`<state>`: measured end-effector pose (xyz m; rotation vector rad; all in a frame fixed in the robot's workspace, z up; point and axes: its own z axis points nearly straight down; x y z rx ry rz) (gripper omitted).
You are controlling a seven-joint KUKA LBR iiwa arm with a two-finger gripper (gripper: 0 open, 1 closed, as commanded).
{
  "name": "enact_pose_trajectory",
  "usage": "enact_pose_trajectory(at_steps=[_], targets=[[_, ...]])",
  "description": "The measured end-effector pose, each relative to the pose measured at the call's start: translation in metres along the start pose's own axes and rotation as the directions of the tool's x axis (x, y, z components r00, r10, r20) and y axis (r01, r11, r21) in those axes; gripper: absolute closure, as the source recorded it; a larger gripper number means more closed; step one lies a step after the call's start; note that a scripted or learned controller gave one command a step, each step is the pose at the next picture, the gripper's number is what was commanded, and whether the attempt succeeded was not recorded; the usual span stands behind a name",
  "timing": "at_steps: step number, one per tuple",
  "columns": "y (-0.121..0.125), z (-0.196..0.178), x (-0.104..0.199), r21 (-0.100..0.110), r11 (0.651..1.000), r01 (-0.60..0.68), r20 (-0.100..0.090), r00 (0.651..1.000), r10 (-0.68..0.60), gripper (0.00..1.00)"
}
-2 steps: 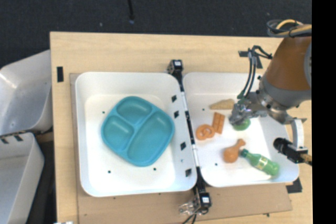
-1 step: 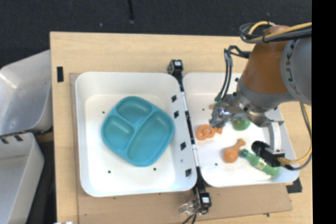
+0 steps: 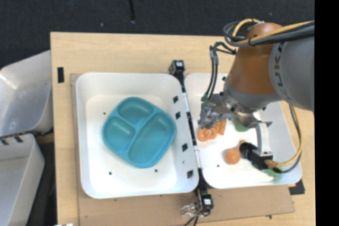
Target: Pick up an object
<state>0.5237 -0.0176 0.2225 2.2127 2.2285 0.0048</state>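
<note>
My gripper [image 3: 211,115] hangs low over the left side of the right bin [image 3: 233,177], close to the divider between the bins. Just beneath and beside it lie a ring-shaped orange piece [image 3: 206,134] and an orange carrot-like piece [image 3: 220,126]. I cannot make out whether either is touched. A round orange object [image 3: 231,155] rests farther toward the front of the same bin. A small green thing [image 3: 241,126] peeks out from under the wrist.
The left bin [image 3: 90,166] holds a blue divided plate [image 3: 139,131] lying flat near its middle. The grey and orange arm [image 3: 259,69] covers the back of the right bin. Wooden bench [image 3: 116,53] surrounds both bins.
</note>
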Motion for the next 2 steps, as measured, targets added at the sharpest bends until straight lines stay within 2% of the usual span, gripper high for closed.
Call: enact_pose_trajectory(at_steps=[2], targets=[[-0.012, -0.025, 0.100, 0.001, 1.000, 0.002, -0.001, 1.000, -0.002, 1.00]])
